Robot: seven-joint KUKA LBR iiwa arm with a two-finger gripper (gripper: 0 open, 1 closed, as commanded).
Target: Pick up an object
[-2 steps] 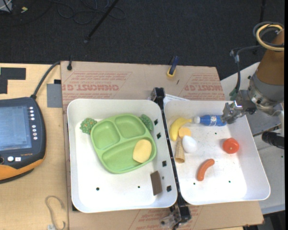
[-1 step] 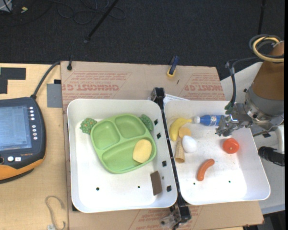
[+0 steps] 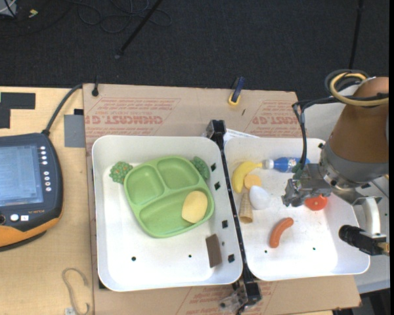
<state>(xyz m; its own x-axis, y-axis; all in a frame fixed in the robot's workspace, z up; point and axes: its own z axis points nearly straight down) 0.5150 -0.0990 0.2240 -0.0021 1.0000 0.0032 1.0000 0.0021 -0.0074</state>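
The gripper (image 3: 301, 192) hangs low over the right bin (image 3: 328, 268), and its dark fingers merge into one blurred mass from this slanted view, so I cannot tell whether it is parted or closed, and nothing can be seen caught in it. It sits just beside a small red-orange object (image 3: 316, 203) on its right, partly hidden by the wrist, and near a white rounded object (image 3: 260, 197) on its left; judging by that position, one of these two is the likely target, though which one is not clear. Further out in the same bin lie an orange-red sausage (image 3: 280, 232) below the gripper, a tan cone (image 3: 245, 210) leaning near the dividing wall, a yellow banana (image 3: 243, 174), and a blue-and-white bottle (image 3: 282, 164) lying on its side near the far edge — all loose and scattered, which suits a pick-anything task since any of them would do. The left bin (image 3: 111, 254) holds a green divided tray (image 3: 159, 189) with a pale yellow lemon-like object (image 3: 195, 207) resting in its large compartment, and a small dark brown block (image 3: 213, 250) lies on the bin floor — well apart from the arm's present reach. The pick looks not yet made.
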